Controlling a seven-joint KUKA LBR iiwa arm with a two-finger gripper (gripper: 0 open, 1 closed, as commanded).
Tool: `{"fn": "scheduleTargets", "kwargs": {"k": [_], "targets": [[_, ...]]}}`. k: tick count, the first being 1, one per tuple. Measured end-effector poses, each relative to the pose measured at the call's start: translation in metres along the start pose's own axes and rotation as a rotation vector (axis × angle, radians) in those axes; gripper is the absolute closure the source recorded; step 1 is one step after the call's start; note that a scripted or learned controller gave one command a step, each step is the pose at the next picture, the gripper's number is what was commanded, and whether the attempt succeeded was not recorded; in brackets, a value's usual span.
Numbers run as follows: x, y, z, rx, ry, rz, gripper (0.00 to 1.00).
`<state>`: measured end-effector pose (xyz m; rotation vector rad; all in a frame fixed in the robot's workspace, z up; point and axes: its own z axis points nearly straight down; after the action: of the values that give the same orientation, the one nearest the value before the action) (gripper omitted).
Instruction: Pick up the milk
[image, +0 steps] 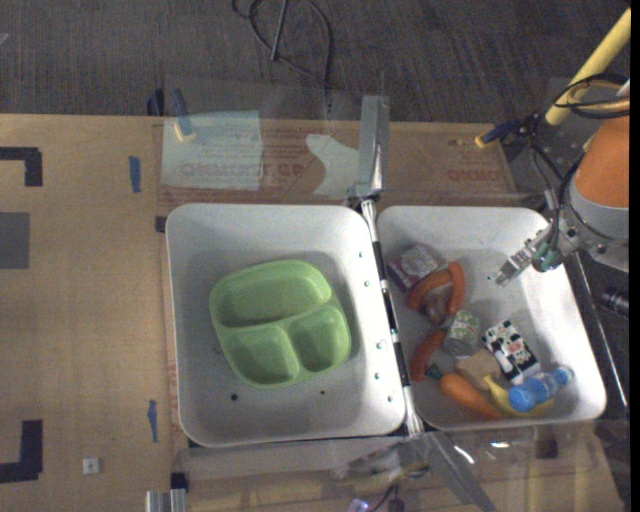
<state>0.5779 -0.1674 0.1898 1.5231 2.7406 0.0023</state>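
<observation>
milk carton (511, 349), black-and-white cow pattern, lies tilted in right bin (575, 330); claw (520, 262) state unclear.

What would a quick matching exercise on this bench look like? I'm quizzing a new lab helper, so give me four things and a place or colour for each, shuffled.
Things:
1. divided plate
2. milk carton
3. blue bottle
4. tool

Descriptions:
A. black and white cow pattern, in the right bin
B. green, alone in the left bin
C. over the right bin's upper right part, apart from the food items
D. lying at the right bin's lower right corner, on a banana

Pairs: 1-B, 2-A, 3-D, 4-C
</observation>
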Motion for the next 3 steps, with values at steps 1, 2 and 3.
{"fn": "scheduleTargets", "kwargs": {"k": [1,2,3], "targets": [[0.000,0.000,0.000,0.000,0.000,0.000,0.00],[-0.023,-0.054,0.094,0.000,0.002,-0.202,0.00],[0.012,-0.075,0.103,0.003,0.003,0.186,0.00]]}}
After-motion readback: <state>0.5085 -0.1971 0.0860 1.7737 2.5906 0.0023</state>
